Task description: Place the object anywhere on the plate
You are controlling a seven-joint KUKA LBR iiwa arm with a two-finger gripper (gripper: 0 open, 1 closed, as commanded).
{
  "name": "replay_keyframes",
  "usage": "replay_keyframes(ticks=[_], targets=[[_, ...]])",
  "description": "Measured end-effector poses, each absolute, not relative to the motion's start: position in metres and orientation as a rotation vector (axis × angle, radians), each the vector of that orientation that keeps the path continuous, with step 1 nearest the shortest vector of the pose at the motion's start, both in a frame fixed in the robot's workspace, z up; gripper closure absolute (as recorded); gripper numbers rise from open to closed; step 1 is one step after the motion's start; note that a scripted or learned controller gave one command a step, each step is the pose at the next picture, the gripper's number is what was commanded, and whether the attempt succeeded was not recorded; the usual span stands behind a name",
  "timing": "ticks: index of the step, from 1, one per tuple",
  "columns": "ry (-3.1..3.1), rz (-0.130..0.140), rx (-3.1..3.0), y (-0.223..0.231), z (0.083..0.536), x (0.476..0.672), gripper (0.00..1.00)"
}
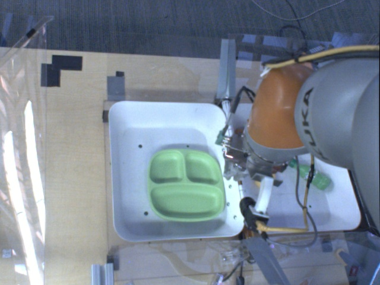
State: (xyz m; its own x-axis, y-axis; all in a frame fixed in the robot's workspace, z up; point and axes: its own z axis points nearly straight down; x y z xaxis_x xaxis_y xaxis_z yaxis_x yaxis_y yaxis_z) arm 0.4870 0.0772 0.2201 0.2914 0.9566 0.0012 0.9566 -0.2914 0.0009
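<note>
1. Two white bins are being borne by the bench. The left bin (124, 159) is being occupied by the plate, and the right bin (341, 215) is being seen just to the right of the plate's bin.
2. One green plate (186, 184), divided into three compartments, is being kept flat in the middle of the left bin.
3. One small green object (316, 179) is being kept on the floor of the right bin, well apart from the plate, on its right side. It is being partly covered by the arm.
4. One arm (332, 111) is being held above the right bin.
5. One gripper (236, 154) is being held just beside the plate's right edge, near the wall between the bins. It is being hidden by the wrist, so it cannot be told whether it is spread or pressed together.
</note>
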Motion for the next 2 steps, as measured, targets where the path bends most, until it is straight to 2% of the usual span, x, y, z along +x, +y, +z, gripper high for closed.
replay_keyframes(ticks=[1, 2], targets=[[-1.800, -0.007, -2.576, 0.131, 0.282, 0.492, 1.00], [-1.738, -0.003, -2.617, 0.225, 0.287, 0.487, 1.00]])
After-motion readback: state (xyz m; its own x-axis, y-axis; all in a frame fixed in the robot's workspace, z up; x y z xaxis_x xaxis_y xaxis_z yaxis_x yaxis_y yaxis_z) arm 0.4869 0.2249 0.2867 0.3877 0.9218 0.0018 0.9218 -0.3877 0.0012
